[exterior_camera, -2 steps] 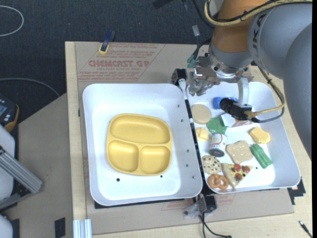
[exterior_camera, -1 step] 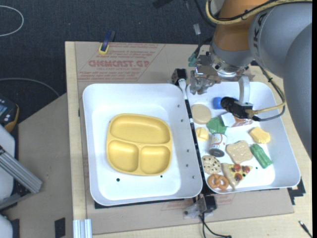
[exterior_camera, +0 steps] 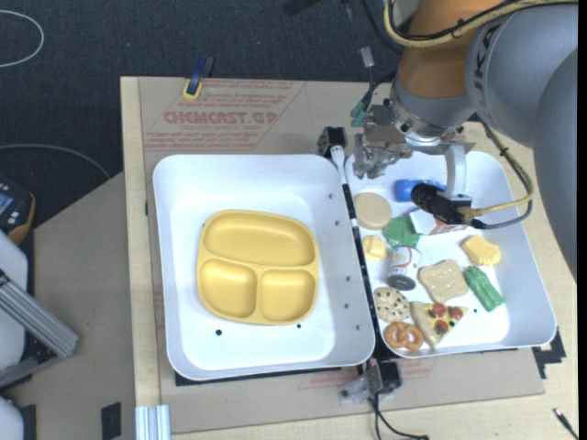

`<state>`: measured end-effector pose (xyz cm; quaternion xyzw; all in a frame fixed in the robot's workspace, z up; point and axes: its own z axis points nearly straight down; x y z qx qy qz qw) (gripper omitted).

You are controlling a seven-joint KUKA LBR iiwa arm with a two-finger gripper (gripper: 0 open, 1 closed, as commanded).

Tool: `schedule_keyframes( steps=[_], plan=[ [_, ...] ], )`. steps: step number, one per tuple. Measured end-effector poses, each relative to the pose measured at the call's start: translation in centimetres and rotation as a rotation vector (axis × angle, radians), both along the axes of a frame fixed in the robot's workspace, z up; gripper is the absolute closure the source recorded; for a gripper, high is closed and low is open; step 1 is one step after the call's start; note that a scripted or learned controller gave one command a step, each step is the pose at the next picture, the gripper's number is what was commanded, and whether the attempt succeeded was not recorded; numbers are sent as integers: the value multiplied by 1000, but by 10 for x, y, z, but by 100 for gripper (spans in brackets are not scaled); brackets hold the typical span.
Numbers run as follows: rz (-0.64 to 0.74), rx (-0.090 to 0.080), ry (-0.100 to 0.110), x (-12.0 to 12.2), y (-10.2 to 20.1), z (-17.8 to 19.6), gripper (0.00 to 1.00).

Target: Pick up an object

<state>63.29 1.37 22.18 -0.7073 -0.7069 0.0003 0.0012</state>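
Camera view: the left bin (exterior_camera: 174, 246) carries a yellow three-compartment tray (exterior_camera: 259, 266), seemingly the place for sorted pieces, while the right bin (exterior_camera: 523, 282) is the supply, crowded with toy food. The gripper (exterior_camera: 374, 160) hangs over that bin's far left corner; whether it is clenched or released cannot be told. A round tan cookie (exterior_camera: 373, 210) lies just beside and nearer the camera, the closest likely pick. A blue piece (exterior_camera: 404, 190) sits to its right.

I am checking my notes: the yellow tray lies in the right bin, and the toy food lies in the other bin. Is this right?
Not quite. The camera view shows the yellow tray in the left bin; the toy food lies in the other, right bin.
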Motion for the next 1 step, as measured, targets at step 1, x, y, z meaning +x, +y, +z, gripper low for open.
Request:
schedule_keyframes(
  steps=[1],
  plan=[
    [2, -1, -4, 11, -1, -7, 100]
  ],
)
